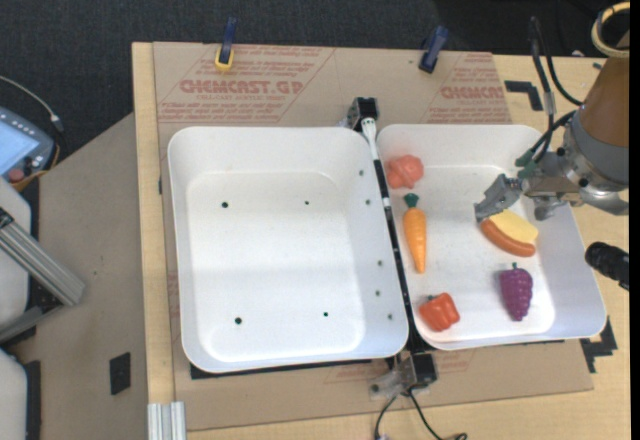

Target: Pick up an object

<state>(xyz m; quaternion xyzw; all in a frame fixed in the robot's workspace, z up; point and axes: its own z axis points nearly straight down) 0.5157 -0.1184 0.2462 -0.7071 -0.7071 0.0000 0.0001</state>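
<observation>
The right bin (pixel 470 150) holds several toy foods: a pink-red lump (pixel 405 171), an orange carrot (pixel 415 239), a red pepper (pixel 438 311), a purple grape bunch (pixel 516 291) and a yellow-and-orange wedge (pixel 510 233). My gripper (pixel 520 207) hangs over the bin's right side, just above the wedge's upper edge. It is open, with one grey finger (pixel 493 200) spread to the left of the wedge and the other toward its right end. Nothing is held between the fingers.
The left bin (pixel 270 248) lies beside the right one, with a black divider strip (pixel 385 218) running between them. Both rest on a cardboard sheet (pixel 300 73) held by blue clamps at the back. Cables run along the right edge.
</observation>
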